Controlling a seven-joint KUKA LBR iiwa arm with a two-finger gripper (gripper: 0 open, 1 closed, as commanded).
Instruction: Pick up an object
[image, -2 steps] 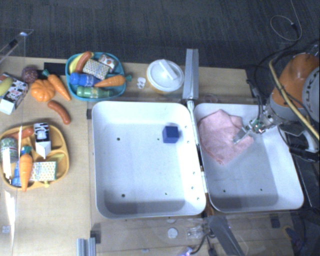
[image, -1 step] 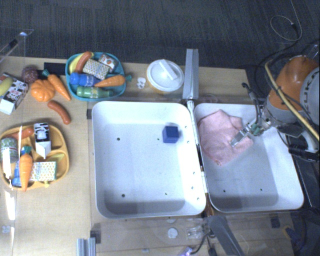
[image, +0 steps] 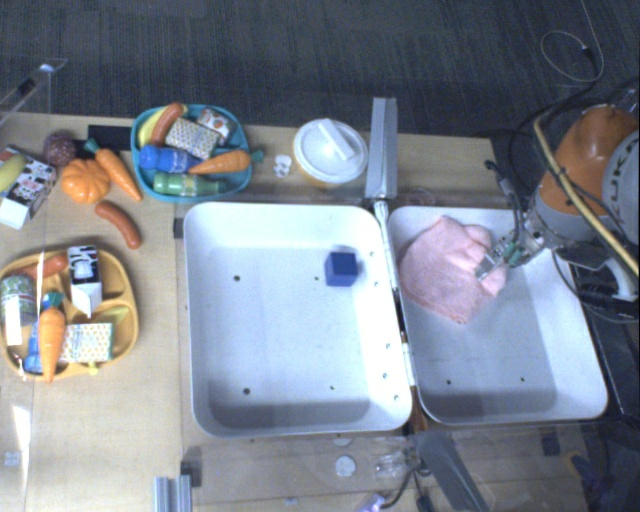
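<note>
Jaws low at pink cloth's right edge in right bin; state impossible to tell. Pinch a fold firmly, lift straight.

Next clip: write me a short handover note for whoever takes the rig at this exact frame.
Hand: low in the right bin, at the right edge of the pink cloth; grip on it not confirmed.
Things: pink cloth lies crumpled in the right bin's upper left; blue cube sits alone in the left bin, untouched.
Done: hand brought to the cloth.
Left: secure a grasp and lift; nothing is raised yet.
</note>
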